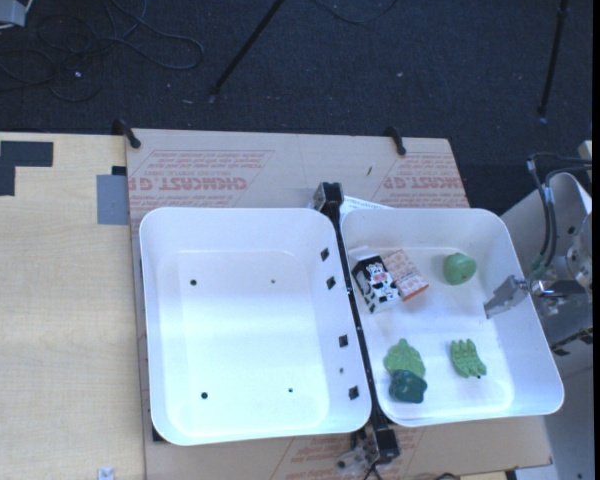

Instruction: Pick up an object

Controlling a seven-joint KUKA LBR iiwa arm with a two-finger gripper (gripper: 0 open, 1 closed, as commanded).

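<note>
The right bin holds several small things. A black-and-white patterned block lies next to a pink-and-white packet near the divider. A green ball sits toward the far right. Closer to the front lie a light green ridged toy, a green leafy piece and a teal lump touching it. My gripper reaches in over the bin's right rim, to the right of and a little nearer than the green ball, with nothing seen in it.
The left bin stands beside the right one, joined by a black clip strip. Both rest on a cardboard sheet over a light wooden bench. Arm hardware and cables crowd the right edge.
</note>
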